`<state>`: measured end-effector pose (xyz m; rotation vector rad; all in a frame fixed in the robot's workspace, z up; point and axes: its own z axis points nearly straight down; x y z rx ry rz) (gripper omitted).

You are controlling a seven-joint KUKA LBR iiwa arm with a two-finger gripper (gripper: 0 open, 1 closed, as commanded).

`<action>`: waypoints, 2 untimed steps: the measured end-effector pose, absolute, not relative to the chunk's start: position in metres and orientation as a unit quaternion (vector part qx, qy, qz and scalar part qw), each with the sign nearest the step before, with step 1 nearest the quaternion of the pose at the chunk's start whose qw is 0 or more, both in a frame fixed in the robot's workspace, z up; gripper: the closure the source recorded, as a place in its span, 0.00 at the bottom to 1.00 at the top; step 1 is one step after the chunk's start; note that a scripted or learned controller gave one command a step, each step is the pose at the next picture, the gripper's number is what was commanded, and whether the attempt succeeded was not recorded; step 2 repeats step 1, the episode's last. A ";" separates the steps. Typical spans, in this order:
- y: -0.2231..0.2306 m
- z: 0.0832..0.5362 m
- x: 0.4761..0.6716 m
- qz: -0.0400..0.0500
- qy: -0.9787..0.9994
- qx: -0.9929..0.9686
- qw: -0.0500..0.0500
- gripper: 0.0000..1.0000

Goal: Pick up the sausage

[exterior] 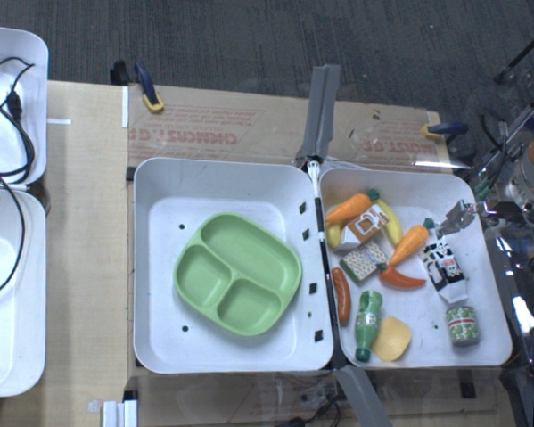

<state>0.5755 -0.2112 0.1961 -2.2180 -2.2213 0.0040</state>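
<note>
The sausage (340, 295) lies in the right bin (496, 350), by its left wall, beside the green bottle (366, 324). The gripper (460, 216) hovers over the bin's right side; its opening cannot be determined.

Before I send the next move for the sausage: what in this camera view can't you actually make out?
- Gripper: small against clutter at the right bin's edge; jaws' state unreadable.
- Arm: cut off by the right frame edge.
- Sausage: lies along the bin's left wall beside the green bottle; whether it touches the wall is unclear.
- Milk carton and small can: print too small to read.
- Banana: partly hidden under the carrot and small box.
</note>
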 end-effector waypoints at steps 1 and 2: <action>-0.191 0.102 0.509 0.001 -0.680 -0.733 0.001 0.00; -0.191 0.102 0.509 0.001 -0.680 -0.733 0.001 0.00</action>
